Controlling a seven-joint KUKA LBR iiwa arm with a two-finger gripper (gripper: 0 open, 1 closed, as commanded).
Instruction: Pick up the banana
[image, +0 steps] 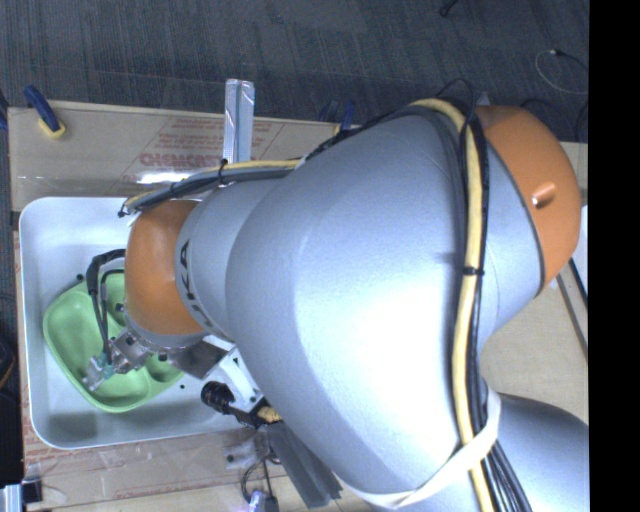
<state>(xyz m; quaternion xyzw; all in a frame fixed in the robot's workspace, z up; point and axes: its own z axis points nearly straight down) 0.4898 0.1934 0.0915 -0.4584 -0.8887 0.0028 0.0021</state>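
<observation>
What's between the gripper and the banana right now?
Can't say: I can't make out a banana. The arm covers most of the bins. The gripper is down in the left bin, over a light green bowl-like object; that is what lies under it.

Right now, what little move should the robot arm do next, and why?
Probably lift straight up a little. The gripper sits low over the green bowl in the left bin, and the big grey arm hides most of that bin. I can't spot the banana, so rising would clear the view.
</observation>
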